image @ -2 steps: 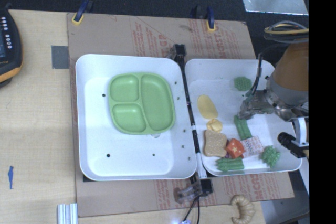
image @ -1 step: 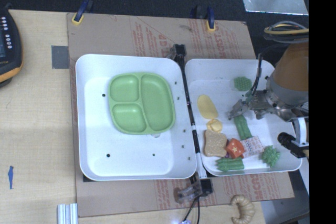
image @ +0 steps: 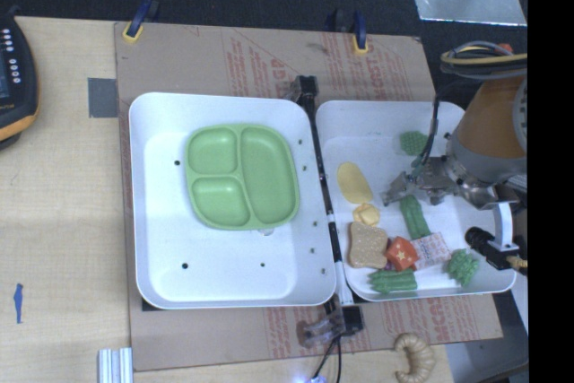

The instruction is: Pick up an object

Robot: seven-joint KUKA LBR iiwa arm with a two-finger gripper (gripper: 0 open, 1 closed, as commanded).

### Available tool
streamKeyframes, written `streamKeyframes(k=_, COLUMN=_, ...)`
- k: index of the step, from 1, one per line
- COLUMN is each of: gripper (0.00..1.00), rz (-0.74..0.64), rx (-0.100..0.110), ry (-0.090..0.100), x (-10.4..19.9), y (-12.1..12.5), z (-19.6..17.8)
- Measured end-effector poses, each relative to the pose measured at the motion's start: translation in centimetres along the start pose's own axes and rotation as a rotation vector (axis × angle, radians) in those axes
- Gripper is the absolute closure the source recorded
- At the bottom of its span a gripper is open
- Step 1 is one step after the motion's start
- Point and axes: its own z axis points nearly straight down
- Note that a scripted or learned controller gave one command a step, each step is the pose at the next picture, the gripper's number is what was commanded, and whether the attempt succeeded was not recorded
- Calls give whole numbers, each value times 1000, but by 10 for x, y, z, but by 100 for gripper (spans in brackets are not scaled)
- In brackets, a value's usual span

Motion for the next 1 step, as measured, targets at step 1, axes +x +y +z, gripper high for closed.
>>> streamKeyframes(k=1, gripper=100, rz=-1, rx=0, ry=0, x=-1, y=0, z=-11)
